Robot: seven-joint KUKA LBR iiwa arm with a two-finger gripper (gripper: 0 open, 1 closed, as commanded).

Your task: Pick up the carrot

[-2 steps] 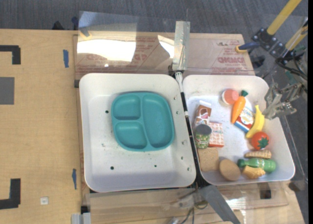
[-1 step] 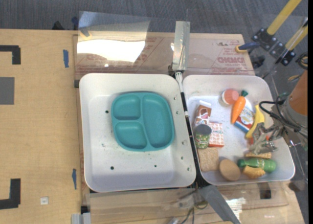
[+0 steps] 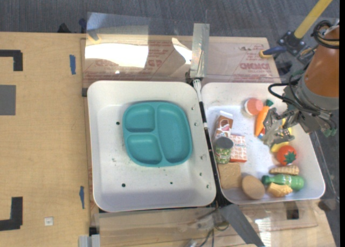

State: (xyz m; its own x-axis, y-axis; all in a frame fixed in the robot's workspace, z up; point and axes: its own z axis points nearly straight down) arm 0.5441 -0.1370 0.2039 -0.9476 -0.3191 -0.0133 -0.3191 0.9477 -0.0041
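One carrot lies tilted in the right bin, near its top, just beside a round orange piece. The gripper sits at the carrot's four o'clock, nearly touching it; whether its jaws are parted or closed, I cannot tell.

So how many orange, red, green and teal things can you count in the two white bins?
Orange: 1, the carrot
Red: 1, the tomato
Green: 1, the bottle
Teal: 1, the divided plate
Total: 4
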